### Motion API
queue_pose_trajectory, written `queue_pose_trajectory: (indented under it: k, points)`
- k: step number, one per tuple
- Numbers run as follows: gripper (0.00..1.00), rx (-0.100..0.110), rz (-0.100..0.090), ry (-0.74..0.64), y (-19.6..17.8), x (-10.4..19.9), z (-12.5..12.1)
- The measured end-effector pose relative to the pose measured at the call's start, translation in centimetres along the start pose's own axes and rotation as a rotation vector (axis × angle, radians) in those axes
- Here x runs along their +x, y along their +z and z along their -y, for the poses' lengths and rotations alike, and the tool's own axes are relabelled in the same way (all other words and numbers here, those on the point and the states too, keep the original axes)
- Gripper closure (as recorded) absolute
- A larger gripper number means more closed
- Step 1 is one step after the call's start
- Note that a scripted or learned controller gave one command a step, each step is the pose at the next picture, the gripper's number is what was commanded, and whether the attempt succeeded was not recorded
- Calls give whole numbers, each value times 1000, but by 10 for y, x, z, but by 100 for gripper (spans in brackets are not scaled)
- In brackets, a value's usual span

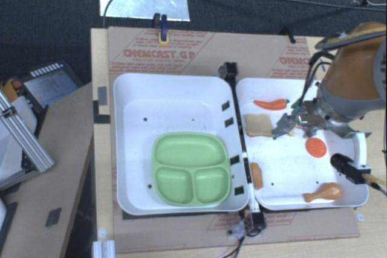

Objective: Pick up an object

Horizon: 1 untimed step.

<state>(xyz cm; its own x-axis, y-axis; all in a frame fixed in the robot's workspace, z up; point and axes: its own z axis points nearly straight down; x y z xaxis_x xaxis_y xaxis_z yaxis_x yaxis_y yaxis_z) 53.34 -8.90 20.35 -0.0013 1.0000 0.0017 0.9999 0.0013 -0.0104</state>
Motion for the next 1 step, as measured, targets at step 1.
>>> queue_pose_trajectory:
  k: [1]
  points:
    - [0,-12,2,-2,-6,0,-3]
